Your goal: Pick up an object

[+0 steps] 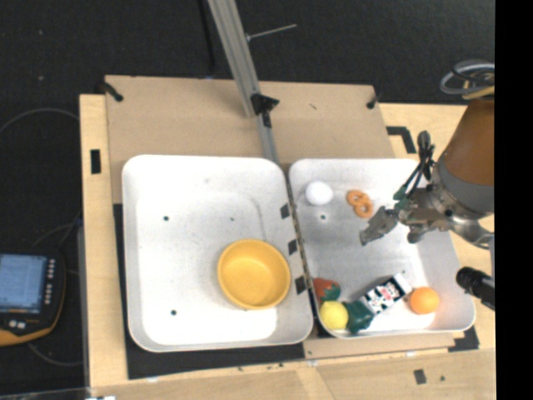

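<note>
Arm is running off the frame's right side; red object is lying partly hidden behind yellow ball.

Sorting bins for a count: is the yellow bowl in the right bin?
No, the yellow bowl sits in the left bin.

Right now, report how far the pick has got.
Done: the arm has reached over the right bin, and the gripper hangs above its bare middle. In hand: nothing shows between its fingers. Left: the whole pick. The white ball, the orange pretzel-shaped piece, the orange ball and the black-and-white box all lie on the bin floor; the yellow bowl sits in the left bin.
</note>
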Robot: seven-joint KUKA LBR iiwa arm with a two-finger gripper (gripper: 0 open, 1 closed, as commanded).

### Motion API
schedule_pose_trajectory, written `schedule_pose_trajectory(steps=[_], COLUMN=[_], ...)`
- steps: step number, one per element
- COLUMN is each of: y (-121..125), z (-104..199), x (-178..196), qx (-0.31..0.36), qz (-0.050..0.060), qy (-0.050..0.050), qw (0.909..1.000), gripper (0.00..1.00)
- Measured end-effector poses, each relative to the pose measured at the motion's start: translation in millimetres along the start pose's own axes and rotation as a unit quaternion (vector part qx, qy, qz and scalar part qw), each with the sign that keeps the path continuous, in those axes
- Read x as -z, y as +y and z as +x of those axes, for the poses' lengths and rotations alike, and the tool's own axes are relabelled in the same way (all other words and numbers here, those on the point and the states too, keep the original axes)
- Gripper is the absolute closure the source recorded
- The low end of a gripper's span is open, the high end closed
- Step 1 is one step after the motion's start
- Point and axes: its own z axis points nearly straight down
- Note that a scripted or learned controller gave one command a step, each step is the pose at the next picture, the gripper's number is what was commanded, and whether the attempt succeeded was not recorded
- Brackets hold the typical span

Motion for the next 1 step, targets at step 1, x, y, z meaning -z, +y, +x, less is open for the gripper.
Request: schedule_pose_trajectory(steps=[1], y=[-0.1], z=[-0.3], x=[0.0], qx=[-0.001], qz=[0.0], qy=[0.0], qw=[1.0], gripper=[0.0])
